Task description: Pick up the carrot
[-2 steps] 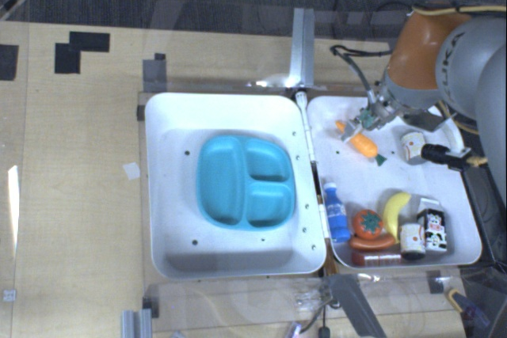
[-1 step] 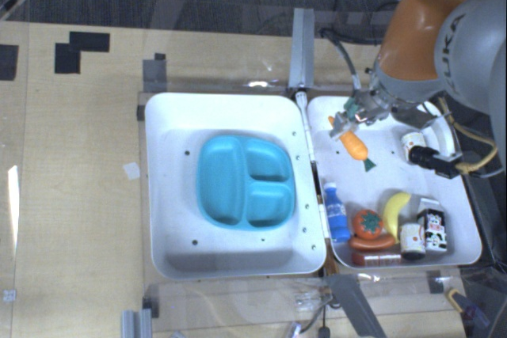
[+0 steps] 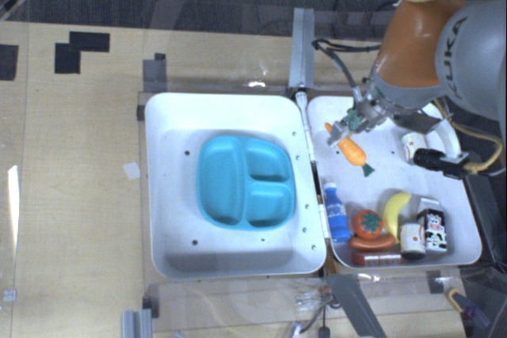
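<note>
The carrot (image 3: 353, 152) lies tilted on the floor of the right bin (image 3: 467, 245), near its far left part, with the green end pointing to the near side. The jaws (image 3: 354, 121) hang just above the orange end, perhaps touching it, but I cannot tell if they are spread or pressed together. The left bin (image 3: 166, 194) holds a blue divided plate (image 3: 244, 180).
</note>
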